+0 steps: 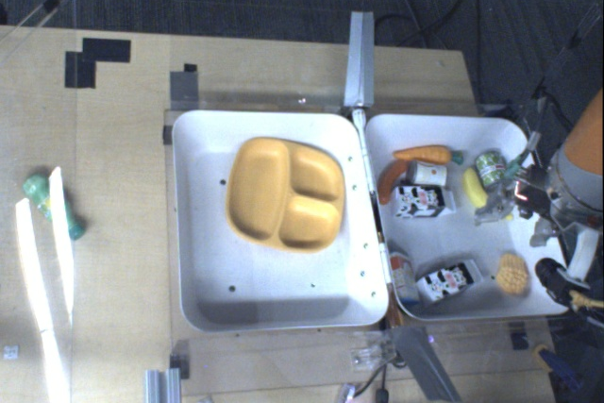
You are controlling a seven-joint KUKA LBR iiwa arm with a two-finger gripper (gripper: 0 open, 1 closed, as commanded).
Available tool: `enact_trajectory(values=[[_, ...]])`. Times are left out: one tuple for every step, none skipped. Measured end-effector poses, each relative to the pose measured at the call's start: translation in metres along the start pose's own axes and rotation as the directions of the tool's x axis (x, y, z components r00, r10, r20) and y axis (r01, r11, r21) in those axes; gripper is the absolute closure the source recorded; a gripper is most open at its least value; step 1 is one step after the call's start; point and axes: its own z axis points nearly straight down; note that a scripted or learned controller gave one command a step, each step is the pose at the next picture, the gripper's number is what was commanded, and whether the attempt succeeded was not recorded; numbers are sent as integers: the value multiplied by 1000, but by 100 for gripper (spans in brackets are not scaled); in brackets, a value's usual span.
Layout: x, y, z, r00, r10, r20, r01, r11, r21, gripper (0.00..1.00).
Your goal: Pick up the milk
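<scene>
Where the right white bin (444, 245) holds the goods: two black-and-white cow-patterned milk cartons, one mid-bin (421, 200), one at the front edge (446, 279). Gripper (502, 203) sits near the bin's right side, well apart from both; finger state cannot be told.
</scene>
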Motion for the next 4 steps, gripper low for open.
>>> enact_trajectory(values=[[41,-7,118,999,-33,-4,33,999,-6,0],[79,106,80,997,-80,0,80,997,1,0],[97,118,97,995,-103,7,103,995,16,0],[85,145,102,984,-179,-25,180,982,48,0]])
